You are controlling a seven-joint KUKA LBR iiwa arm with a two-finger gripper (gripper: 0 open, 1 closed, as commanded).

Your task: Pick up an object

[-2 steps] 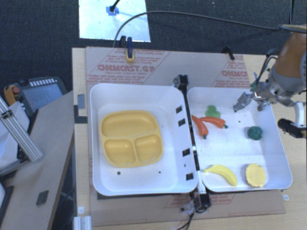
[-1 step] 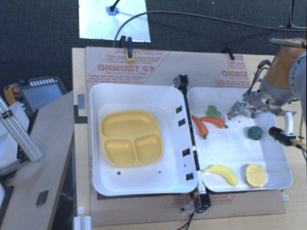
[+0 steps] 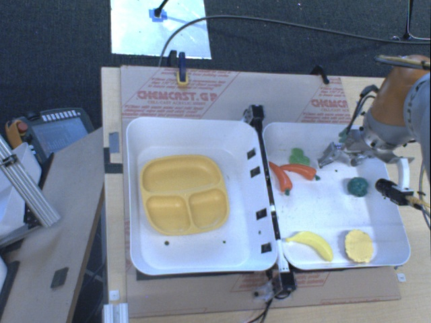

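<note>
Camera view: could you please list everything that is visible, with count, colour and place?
bins: 2, white, side by side on the bench
divided tray: 1, yellow, left bin
carrots: 2, orange-red, right bin, upper left
green item: 1, green, just above the carrots
ball: 1, teal, right bin, middle right
banana: 1, yellow, right bin, lower left
round item: 1, yellow, right bin, lower right
pendant: 1, grey, left side table
end effector: 1, grey, over the right bin's upper part

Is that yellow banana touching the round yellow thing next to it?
Apart. The camera view shows bare white bin floor between the banana and the round yellow thing.
</note>
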